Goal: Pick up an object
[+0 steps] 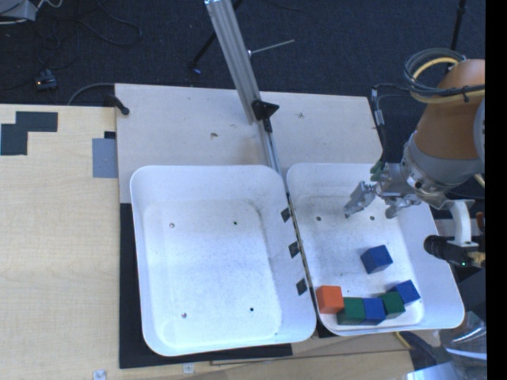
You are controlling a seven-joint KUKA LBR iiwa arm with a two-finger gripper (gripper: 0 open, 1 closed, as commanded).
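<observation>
blue cube lies apart below the jaws.

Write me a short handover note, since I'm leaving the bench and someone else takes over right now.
Tool: hangs over the far part of the right bin, with nothing seen between its fingers; open or shut can't be told.
Things: one blue block lies alone mid-bin. Along the near rim sit an orange block, two green blocks and two more blue ones. The left bin sits alongside.
Done: nothing picked up yet.
Left: grasp a block; the lone blue one looks easiest.
</observation>
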